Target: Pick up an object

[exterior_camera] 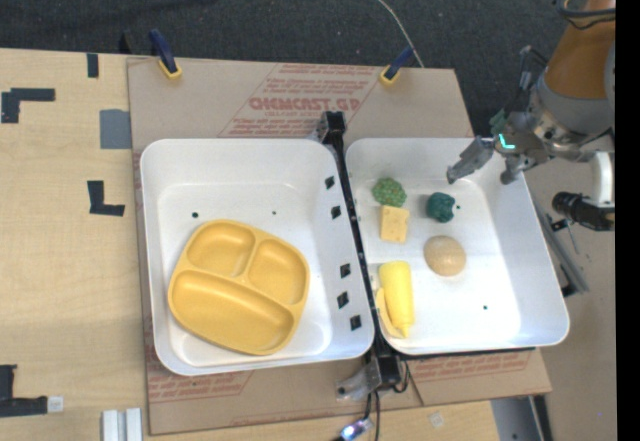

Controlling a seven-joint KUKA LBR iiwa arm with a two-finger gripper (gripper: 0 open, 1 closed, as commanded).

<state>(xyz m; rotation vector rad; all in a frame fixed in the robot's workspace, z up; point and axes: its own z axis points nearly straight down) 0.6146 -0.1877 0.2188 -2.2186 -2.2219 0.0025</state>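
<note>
Five small objects lie in the right bin (520,259), and the gripper (490,165) hangs open and empty above its far edge, probably to choose one.

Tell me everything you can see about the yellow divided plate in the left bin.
The yellow divided plate lies flat in the left bin, toward its front left. It looks like smooth, matte plastic, roughly a rounded square turned at an angle, with raised ridges splitting it into three compartments, one large and two smaller. Nothing rests in it; it touches just the bin floor.
</note>
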